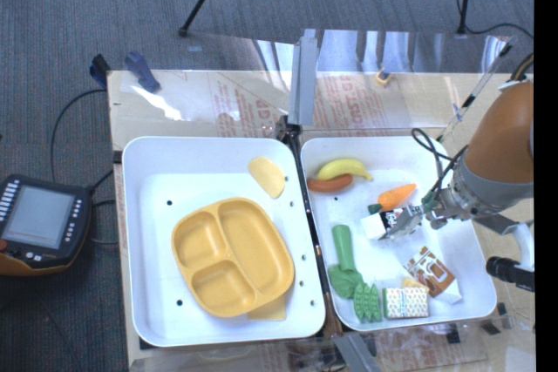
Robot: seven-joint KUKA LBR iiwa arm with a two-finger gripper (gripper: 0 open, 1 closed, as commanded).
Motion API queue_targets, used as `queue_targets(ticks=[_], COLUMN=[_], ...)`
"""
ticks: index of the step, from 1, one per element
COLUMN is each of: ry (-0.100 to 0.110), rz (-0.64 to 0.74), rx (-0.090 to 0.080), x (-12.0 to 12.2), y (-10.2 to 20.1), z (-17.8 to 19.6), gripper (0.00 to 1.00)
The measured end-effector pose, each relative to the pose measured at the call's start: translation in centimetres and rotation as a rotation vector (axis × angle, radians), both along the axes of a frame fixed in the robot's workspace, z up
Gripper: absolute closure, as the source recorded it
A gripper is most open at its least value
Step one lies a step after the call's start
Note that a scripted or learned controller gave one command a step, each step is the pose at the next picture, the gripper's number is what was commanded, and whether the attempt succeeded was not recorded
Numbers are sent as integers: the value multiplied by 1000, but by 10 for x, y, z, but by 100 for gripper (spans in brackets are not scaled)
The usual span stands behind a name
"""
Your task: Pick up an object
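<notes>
My gripper (397,223) hangs low in the middle of the right bin (462,187), reaching in from the right. It is over a small white and black object (375,225) beside an orange carrot (398,194). A yellow banana (343,167) and a red sausage (330,183) lie at the bin's back left. A green vegetable (343,255) and a green pea pod (367,301) lie at the front left. A checked packet (407,302) and a brown snack packet (431,272) lie at the front right.
The left bin (148,187) holds a yellow divided plate (232,254) and a pale yellow piece (268,176) at its back right. A metal post (303,83) stands behind the divider between the bins. A tablet (39,222) lies on the floor at left.
</notes>
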State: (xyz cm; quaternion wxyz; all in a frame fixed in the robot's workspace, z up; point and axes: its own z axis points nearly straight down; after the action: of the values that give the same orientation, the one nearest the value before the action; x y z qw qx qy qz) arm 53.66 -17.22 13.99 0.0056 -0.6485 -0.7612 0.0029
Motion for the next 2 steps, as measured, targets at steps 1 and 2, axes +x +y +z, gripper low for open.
queue_targets(ticks=[1,2], ry=[-1,-8], rz=[28,25], rx=[1,2], x=[-58,-55], y=[-27,-26], z=[-56,-44], gripper=[0,100])
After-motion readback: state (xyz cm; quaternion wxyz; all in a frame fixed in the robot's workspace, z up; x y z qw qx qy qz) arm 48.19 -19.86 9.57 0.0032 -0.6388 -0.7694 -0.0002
